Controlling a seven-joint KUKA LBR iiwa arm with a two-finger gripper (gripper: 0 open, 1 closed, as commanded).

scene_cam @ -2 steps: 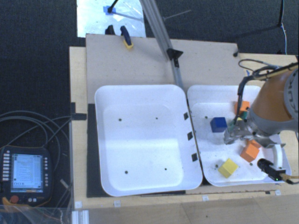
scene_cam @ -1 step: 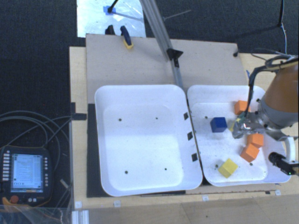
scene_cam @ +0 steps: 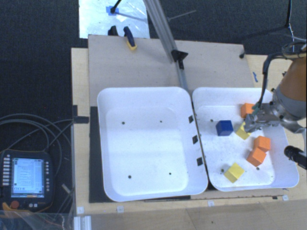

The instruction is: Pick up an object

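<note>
The grey two-finger gripper [scene_cam: 253, 123] hangs low in the right-hand shallow white plastic bin [scene_cam: 211, 99], its jaws just above a small yellow block [scene_cam: 242, 132]; whether they are wide or narrow I cannot tell; an orange cube [scene_cam: 246, 109] sits just behind, a blue cube [scene_cam: 224, 127] beside; crowding could let the jaws nudge a neighbour or clip the block's corner and slip.
</note>
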